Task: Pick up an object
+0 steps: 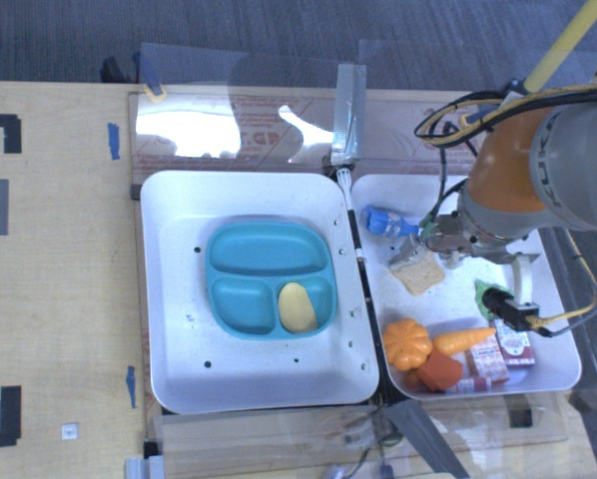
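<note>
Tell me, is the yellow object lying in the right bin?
No. The yellow object lies in a lower compartment of the blue tray, which sits in the left bin.

The small carton (508, 352) carries printing too blurred to read.

We see two white bins (179, 297), a blue divided tray (249, 257) holding a pale yellow piece (297, 307), an orange pumpkin (407, 342), an orange carrot (462, 341), a tan cracker (418, 272), a blue bottle (386, 222), and the grey arm (568, 168) with its orange band.
</note>
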Robot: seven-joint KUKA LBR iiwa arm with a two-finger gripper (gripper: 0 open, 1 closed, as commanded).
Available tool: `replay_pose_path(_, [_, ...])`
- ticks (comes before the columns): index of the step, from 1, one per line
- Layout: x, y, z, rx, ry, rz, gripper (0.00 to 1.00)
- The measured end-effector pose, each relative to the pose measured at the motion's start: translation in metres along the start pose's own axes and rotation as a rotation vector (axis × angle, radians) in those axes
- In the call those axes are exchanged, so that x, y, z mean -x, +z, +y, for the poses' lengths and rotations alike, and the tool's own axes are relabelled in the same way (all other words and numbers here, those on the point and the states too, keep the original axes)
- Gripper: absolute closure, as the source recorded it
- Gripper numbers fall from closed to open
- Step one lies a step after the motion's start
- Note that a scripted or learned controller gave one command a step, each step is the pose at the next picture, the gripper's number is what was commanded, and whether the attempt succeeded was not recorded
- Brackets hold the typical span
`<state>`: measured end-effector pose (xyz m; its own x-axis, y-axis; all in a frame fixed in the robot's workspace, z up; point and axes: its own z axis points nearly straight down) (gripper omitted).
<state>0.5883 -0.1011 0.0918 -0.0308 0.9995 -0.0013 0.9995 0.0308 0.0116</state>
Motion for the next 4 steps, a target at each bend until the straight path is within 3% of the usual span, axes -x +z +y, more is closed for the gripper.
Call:
replay_pose_path(1, [-0.033,-0.096,-0.051,-0.004,-0.153,0.001,0.0])
replay_pose_path(2, [-0.063,-0.093,-0.019,-0.008,-0.336,0.003,0.0])
replay_pose_path(3, [-0.013,-0.093,-0.004,-0.009,-0.331,0.001,0.0])
replay_pose_path(4, [-0.002,-0.001,0.009,0.004,-0.457,-0.002,0.0])
